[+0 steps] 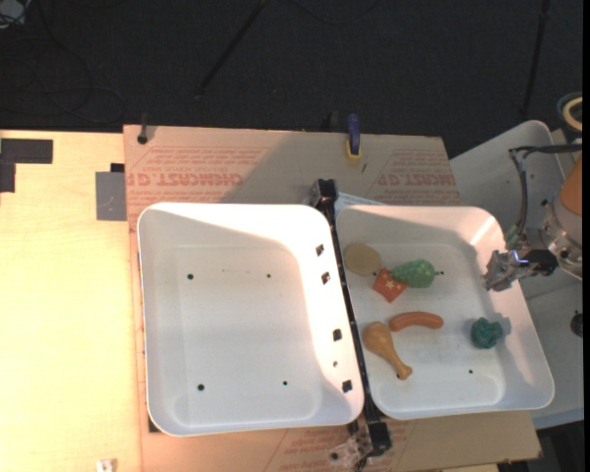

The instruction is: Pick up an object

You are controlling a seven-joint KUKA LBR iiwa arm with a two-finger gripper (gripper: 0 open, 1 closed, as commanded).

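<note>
Surface (49,293): pale wood at the left, with brown cardboard (275,170) laid under the two bins.
Left bin (162,264): shallow, white, rounded corners; small dark dots show on its floor.
Right bin (472,391): shallow, white, set edge to edge with the left bin along a dark clipped seam.
Tan round piece (362,259): in the right bin, upper left part, near the seam.
Red-orange block (388,284): just below and right of the tan round piece, touching or almost touching the green leafy item.
Green leafy item (414,273): near the middle of the right bin, upper half.
Sausage (416,322): orange-red, lying roughly level, in the middle of the right bin, below the red-orange block.
Drumstick (385,347): tan, lying at a slant in the lower left part of the right bin, just below the sausage's left end.
Teal lump (487,333): in the right bin, close to its right wall, apart from the other items.
Pincer (499,268): at the right bin's right wall, above the teal lump; nothing seen between its fingers; whether they are spread or pressed together cannot be told.
Arm (570,214): at the right edge, with an orange part showing.
</note>
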